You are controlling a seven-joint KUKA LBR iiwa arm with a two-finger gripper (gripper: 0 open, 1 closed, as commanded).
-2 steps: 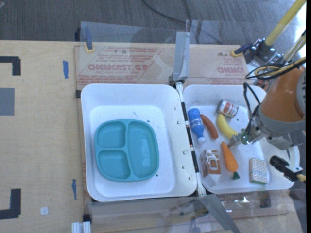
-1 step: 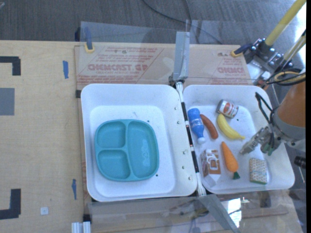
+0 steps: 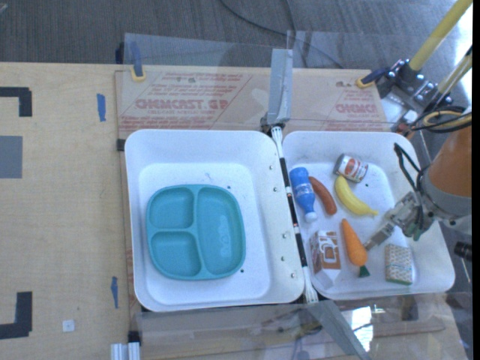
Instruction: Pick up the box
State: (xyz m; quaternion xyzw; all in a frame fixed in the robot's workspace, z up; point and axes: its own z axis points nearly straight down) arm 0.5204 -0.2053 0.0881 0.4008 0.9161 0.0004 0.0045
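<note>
The box [image 3: 325,250] is a small brown and white carton lying flat near the front left of the right bin [image 3: 442,276]. My gripper [image 3: 386,229] hangs low over the right half of that bin, to the right of the box and a little farther back. An orange carrot [image 3: 353,244] lies between the gripper and the box. Nothing shows held in the gripper.
Also in the right bin are a blue bottle [image 3: 302,191], a red-brown sausage [image 3: 323,194], a can [image 3: 351,168], a banana [image 3: 352,198] and a pale speckled block [image 3: 398,264]. The left bin [image 3: 142,156] holds a teal divided plate [image 3: 196,231].
</note>
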